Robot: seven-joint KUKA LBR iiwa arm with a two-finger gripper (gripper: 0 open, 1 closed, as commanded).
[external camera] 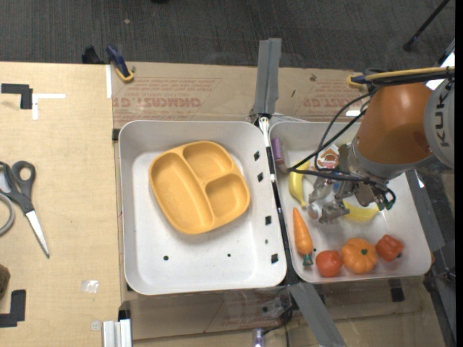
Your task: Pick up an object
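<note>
The right bin holds toy food: a yellow banana, a carrot, a red tomato, an orange pumpkin, a small red pepper and another yellow piece. My gripper hangs low over the middle of this bin, between the banana and the yellow piece, just above the carrot's right side. The orange wrist band and cables cover the bin's far part.
The left bin carries a yellow three-compartment plate. Scissors lie on the bench at far left. A grey divider strip and clips sit between the bins.
</note>
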